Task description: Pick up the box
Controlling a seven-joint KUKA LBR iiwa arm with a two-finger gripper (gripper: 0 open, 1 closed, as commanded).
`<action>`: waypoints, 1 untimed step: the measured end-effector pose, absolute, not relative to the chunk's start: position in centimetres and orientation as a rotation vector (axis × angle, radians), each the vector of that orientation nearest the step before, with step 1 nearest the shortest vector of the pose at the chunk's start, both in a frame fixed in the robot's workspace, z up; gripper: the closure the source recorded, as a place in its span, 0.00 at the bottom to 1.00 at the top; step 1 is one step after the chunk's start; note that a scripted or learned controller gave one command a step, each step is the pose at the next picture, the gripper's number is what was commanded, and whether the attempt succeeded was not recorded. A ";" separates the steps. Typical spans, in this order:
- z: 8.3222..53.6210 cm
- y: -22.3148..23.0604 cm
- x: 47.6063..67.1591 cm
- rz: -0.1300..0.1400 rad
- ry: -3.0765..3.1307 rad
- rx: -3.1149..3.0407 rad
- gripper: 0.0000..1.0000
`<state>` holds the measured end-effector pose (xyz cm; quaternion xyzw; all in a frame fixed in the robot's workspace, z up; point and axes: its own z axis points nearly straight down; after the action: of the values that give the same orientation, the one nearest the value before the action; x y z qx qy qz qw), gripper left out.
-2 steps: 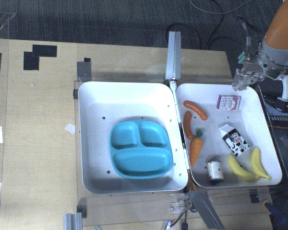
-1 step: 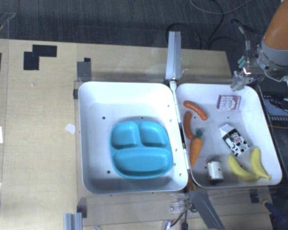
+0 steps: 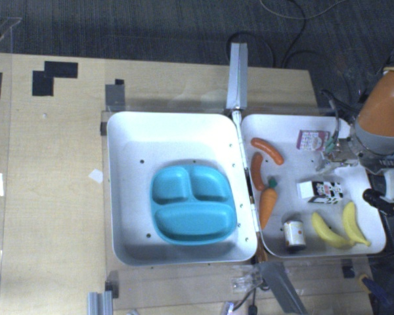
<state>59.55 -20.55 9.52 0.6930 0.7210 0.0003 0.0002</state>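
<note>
1. Looking down from the camera view, the arm (image 3: 381, 113) comes in at the right edge, its orange band up top, and the gripper (image 3: 337, 151) hangs over the back right part of the right bin (image 3: 374, 247).
2. Can't tell how wide the gripper is or whether it's got anything; it's just a tangle of metal from up here, right beside a small pink packet (image 3: 312, 139).
3. The box (image 3: 320, 190), white with dark print, lies flat in the right bin's middle, a bit nearer the camera than the gripper and apart from it.
4. Same bin: two sausages (image 3: 266, 151), a carrot (image 3: 268, 205), a small can (image 3: 293, 233) and two bananas (image 3: 341, 227) just in front of the box.
5. The left bin (image 3: 128, 176) holds a blue divided plate (image 3: 194, 203).
</note>
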 end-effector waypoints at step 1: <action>21.5 -17.3 59.1 0.003 2.317 2.117 1.00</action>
<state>59.07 -17.34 21.50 0.6746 0.7382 0.0010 0.0016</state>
